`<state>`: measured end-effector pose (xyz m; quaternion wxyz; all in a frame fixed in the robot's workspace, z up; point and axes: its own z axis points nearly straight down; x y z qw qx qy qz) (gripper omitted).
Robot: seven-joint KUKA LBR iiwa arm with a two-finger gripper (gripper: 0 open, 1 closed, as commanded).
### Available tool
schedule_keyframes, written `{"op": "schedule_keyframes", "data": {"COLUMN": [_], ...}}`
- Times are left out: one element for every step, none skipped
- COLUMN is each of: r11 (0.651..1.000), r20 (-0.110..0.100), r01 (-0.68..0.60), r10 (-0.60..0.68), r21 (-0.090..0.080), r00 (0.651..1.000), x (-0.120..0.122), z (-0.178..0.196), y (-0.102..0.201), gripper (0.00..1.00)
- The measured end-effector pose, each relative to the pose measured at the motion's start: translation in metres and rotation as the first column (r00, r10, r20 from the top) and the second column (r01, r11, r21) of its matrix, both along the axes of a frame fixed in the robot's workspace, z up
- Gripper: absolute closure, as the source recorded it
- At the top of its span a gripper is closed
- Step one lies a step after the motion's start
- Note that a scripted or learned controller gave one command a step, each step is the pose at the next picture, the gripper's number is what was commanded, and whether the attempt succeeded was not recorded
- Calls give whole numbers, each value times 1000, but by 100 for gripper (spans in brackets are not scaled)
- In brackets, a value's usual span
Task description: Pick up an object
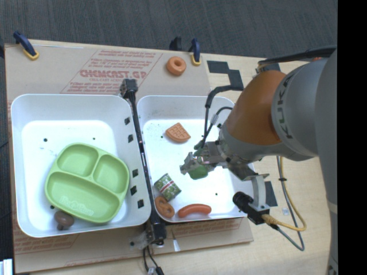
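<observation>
1. The bench [241, 73] is pale wood, partly covered by a flat brown cardboard sheet [109, 73] with red print, clamped at its far edge.
2. 2 shallow white bins with smooth walls and rounded corners sit side by side on it: the left bin [23, 153] and the right bin [157, 110], joined by a black clip strip [137, 148].
3. The grey arm [309, 107], with its glossy orange band [255, 113], reaches over the right bin from the bench's right edge.
4. The pincer [196, 168] hangs over the middle of the right bin with a small rounded green object [198, 172] at its tip. The object looks pinched between the fingers, so the pincer appears clenched on it, though its metal parts hide much of the contact.
5. The left bin holds a matte light-green divided plate [86, 182] with 3 compartments, lying toward the near edge, and a small brown lump [64, 220] at the near left corner, touching the plate's rim.
6. The right bin holds a tan waffle-textured wedge [178, 133] near its far side, a short green-labelled can [167, 186] lying tilted near the divider, an orange round piece [164, 208] just beside it at the near edge, and a smooth red-orange sausage [194, 211] along the near wall.
7. An orange ring-shaped doughnut [176, 66] lies on the cardboard by the bench's far edge, well apart from both bins.
</observation>
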<state>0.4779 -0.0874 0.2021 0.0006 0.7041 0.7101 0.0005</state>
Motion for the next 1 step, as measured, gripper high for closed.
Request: {"op": "schedule_keyframes", "data": {"r11": [1000], "r20": [-2], "r01": [4], "r10": [-4], "r21": [2], "r00": [1000], "x": [40], "z": [12], "y": [16], "gripper": [100]}}
